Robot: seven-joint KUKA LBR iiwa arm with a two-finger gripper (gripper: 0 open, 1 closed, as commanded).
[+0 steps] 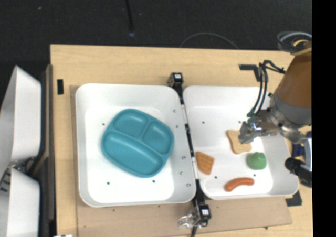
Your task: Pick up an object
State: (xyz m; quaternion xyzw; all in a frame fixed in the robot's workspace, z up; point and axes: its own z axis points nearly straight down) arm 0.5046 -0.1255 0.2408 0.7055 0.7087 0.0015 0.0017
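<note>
In the right bin lie a tan bread-like piece, a green round object, an orange-red sausage shape and an orange waffle-textured wedge. My gripper hangs over the right edge of the tan piece, touching or just above it. Nothing is visibly lifted. The grey and orange arm reaches in from the right.
The left bin holds a teal divided plate. A black clamp sits at the top of the seam between the bins, another at the bottom. Cables run along the arm over the right bin's far corner.
</note>
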